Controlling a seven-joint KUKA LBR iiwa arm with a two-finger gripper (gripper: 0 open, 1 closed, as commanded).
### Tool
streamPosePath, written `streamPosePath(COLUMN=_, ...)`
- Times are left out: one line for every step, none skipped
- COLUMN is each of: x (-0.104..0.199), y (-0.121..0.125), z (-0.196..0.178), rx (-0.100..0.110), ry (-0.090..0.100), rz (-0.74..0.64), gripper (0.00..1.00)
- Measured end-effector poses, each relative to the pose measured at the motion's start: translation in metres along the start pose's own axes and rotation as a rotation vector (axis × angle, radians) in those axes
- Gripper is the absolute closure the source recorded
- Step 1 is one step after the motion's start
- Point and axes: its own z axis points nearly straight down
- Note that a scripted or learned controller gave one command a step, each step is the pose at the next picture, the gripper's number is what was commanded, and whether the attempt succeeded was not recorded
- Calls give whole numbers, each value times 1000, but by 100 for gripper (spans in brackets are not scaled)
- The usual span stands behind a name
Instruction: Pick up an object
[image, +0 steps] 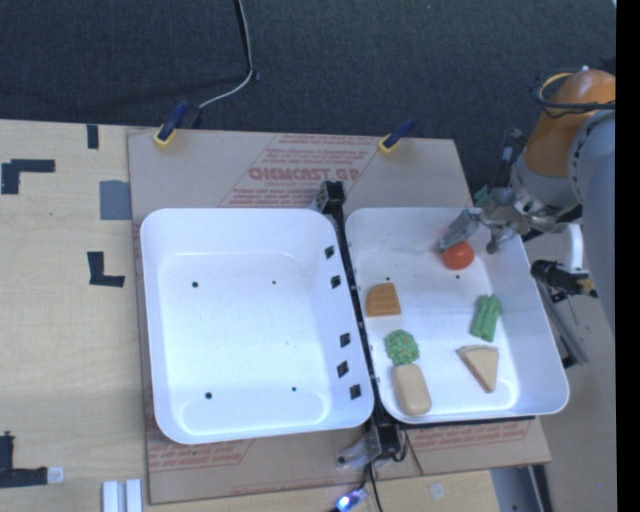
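Note:
In the right bin lie a red tomato-like ball, an orange cracker, a green broccoli piece, a green pod, a pale cheese wedge and a tan bread roll. My gripper hangs over the far right part of this bin, just above and behind the red ball. Its fingers look spread, one grey finger slanting down toward the ball. Nothing shows held between them.
The left bin stands beside the right one, with a black divider strip where they meet. Yellow and blue clamps hold the cardboard base at the back. The arm's body rises at the right edge.

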Motion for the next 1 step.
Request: streamPosePath(x=3, y=1, z=-11, rx=-1, ry=-1, rz=-4, gripper=100)
